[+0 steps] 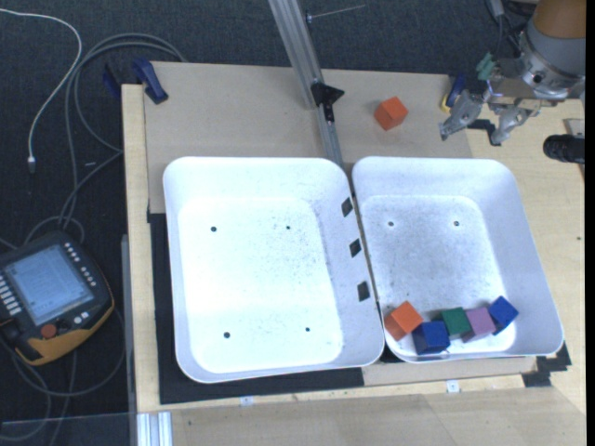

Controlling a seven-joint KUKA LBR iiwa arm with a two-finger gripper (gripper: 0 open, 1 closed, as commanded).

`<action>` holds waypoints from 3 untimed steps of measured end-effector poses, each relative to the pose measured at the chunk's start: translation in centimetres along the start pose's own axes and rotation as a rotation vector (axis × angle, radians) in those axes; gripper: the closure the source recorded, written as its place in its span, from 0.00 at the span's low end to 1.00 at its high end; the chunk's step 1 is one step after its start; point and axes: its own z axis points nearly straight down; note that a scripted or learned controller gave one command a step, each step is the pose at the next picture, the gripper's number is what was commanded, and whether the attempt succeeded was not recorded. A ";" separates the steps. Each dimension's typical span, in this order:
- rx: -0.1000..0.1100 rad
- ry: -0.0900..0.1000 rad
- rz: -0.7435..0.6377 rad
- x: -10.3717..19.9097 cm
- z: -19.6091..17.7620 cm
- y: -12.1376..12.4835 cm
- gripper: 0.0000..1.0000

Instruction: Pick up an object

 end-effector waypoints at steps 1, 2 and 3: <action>0.009 0.004 -0.002 5.0 11.3 -3.3 0.00; -0.005 0.001 0.001 4.8 9.6 -3.0 1.00; -0.002 0.003 -0.004 9.3 9.2 -2.9 1.00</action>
